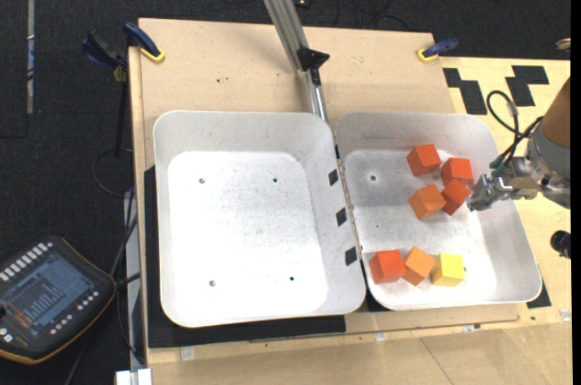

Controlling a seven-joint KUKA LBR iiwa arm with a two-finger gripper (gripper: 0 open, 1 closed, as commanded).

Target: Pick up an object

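Blocks: seven, all in the right bin (508, 261). Six orange, one yellow. Upper cluster of four orange cubes (439, 180); lower row of two orange cubes (404, 266) and the yellow cube (449, 269), touching side by side. Cubes are equal-sided, so no long axis; most sit turned at a slant to the bin walls. No legible writing. Gripper (476, 196): at the upper cluster's right edge, beside one orange cube; finger state cannot be told. Left bin (172, 147): one.

Seven blocks (424, 160) (one yellow), two bins (182, 133)
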